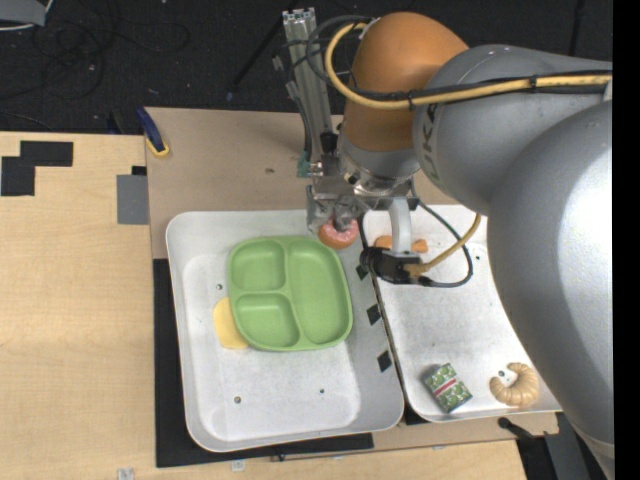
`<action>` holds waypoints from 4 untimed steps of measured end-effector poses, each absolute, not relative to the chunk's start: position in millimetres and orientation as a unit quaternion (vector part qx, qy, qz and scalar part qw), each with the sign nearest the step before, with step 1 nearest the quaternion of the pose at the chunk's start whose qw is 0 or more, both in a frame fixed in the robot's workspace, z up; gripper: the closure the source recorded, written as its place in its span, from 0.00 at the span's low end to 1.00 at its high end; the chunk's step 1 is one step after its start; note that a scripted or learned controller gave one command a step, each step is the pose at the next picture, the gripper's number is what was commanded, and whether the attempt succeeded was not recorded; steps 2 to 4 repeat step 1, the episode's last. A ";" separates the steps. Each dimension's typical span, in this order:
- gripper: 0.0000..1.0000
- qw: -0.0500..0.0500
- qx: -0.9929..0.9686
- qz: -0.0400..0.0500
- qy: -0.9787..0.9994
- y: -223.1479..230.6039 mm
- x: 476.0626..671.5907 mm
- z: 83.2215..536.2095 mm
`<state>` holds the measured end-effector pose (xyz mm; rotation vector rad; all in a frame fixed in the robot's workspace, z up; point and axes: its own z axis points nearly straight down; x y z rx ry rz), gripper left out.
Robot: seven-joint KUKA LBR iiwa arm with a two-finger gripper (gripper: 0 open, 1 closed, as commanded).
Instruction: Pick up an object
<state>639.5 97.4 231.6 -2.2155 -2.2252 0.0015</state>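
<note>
arm [520, 168]: reaching in from right | hand [338, 223]: lowered, pointing down

yellow item [226, 326]: mostly under green tray [290, 294] | orange item [416, 246]: partly behind arm

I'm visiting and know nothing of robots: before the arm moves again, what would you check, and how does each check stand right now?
1. Hand above a target: ok, it is over the pink object at the left bin's far edge.
2. Pink object held: cannot tell.
3. Green tray out of the hand's way: ok, it sits just nearer the camera.
4. Cable free of the bins: not ok, it droops over the right bin.
5. Green packet and croissant out of the way: ok, in the near corner.
</note>
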 end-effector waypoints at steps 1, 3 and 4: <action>0.00 0.000 -0.706 0.001 -0.708 95.9 639.0 232.8; 0.00 0.000 -0.706 0.001 -0.708 95.9 639.0 232.8; 0.00 0.000 -0.706 0.001 -0.708 95.9 639.0 232.8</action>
